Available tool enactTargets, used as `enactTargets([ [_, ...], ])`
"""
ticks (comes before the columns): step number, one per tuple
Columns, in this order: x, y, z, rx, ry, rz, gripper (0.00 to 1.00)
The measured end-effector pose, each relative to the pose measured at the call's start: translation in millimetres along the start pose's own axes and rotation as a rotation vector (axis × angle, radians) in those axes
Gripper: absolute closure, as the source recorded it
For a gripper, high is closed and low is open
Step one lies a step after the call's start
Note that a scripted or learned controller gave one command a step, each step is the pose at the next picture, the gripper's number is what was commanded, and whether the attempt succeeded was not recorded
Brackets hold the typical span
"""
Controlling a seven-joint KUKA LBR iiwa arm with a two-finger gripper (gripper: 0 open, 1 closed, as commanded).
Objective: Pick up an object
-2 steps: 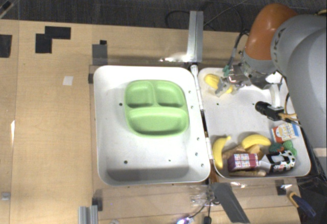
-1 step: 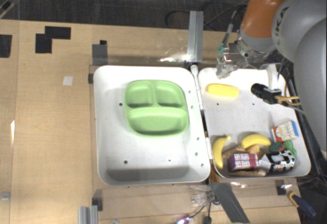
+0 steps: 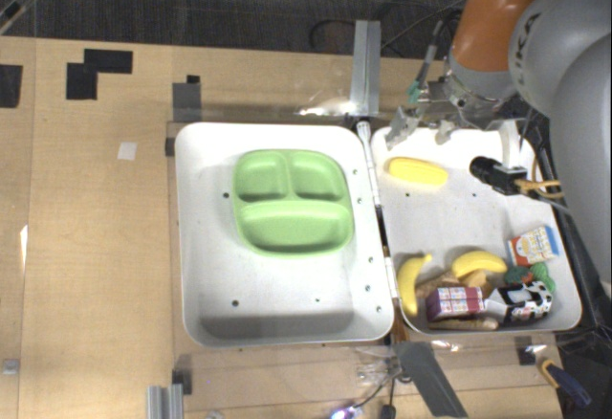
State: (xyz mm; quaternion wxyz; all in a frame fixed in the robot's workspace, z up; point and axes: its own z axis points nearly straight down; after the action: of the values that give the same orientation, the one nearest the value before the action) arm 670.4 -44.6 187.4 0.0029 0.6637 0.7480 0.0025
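Yellow object lies in right bin, just below open claw.

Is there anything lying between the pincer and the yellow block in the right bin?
No. In the camera view the pincer hangs just above the yellow block, and the short stretch between them is bare white floor of the right bin.

The grey KUKA arm reaches in from the right, its orange band bulging above the wrist. The two-finger hand points down and to the left at the upper part of the frame, its pale fingers spread apart with nothing visible between them.
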Motion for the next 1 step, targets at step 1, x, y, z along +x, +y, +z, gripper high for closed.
enactTargets([
  [1,-37.9,-40.3,85.9,0.000,-0.001,-0.062,0.00],
])
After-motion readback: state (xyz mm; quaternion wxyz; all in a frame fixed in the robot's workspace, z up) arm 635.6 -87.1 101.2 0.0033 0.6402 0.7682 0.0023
